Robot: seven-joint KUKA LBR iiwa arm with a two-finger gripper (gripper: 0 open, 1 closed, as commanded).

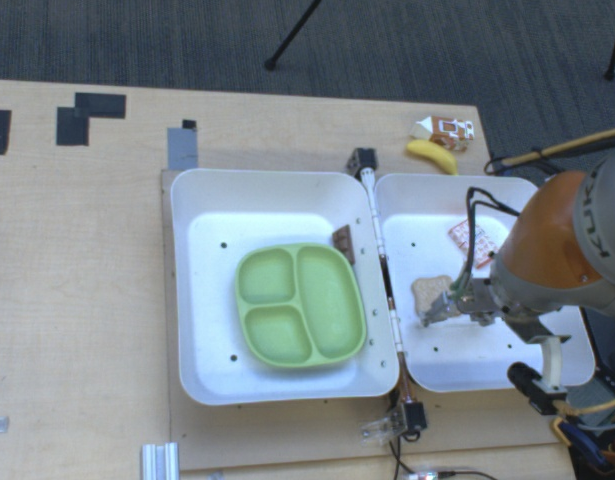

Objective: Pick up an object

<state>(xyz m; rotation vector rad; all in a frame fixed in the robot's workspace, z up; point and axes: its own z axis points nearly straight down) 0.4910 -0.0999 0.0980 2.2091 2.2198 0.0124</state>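
Observation:
In the right bin (487,363) a tan, bread-like piece (429,290) lies near the left wall. A red-and-white packet (468,236) rests further back in the same bin. My gripper (440,309) is low over the bin floor, just at the front right edge of the tan piece, with the grey arm and its orange band (547,243) rising to the right. The arm hides the bin's right part. A small brown object (342,238) sits at the right wall of the left bin (202,268).
A green three-compartment plate (299,306) lies in the left bin. Behind the right bin, on the bench, lie a yellow banana (431,154) and a small carton (449,128). A divider rail (379,258) runs between the bins.

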